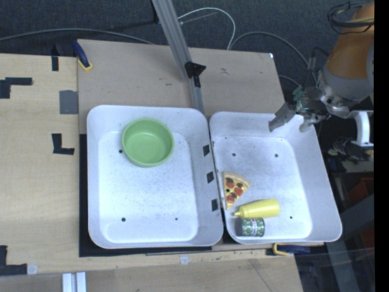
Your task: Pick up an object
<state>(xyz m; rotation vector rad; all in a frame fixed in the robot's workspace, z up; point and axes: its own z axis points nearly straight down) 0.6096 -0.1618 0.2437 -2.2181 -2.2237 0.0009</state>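
- End effector (pixel 292 115): upper right of frame, above right bin's (pixel 316 163) far rim; finger state cannot be told.
- Right bin, lower left corner: pizza slice (pixel 233 189), yellow bottle (pixel 258 208), green can (pixel 250 227).
- Left bin (pixel 97 181): green bowl (pixel 148 142).

One fixed overhead camera looks slantwise down on both bins (pixel 206 163).

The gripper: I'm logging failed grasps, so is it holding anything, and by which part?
Nothing is held. The gripper is open over the right bin's far rim.
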